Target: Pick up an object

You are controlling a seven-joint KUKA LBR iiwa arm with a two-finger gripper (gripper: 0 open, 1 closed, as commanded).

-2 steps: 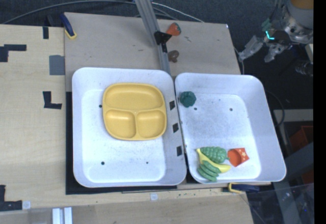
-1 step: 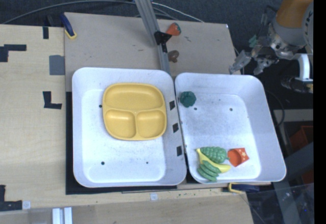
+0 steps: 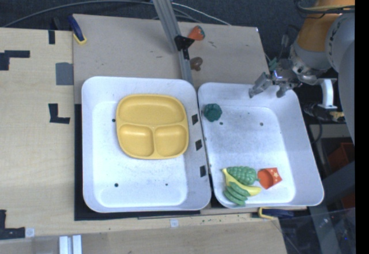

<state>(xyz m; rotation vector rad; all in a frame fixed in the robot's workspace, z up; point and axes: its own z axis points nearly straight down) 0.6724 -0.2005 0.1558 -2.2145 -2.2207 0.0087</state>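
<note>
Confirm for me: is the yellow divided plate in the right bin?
No, the yellow divided plate lies in the left bin.

Small toys (image 3: pixel 249 180) in right bin (image 3: pixel 305 149)

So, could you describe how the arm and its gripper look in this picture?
The arm is grey, rounded and thick, with an orange band above the wrist and thin dark cables looping over that band. The gripper is small, dark grey metal, with two thin fingers. No markings can be made out.
</note>
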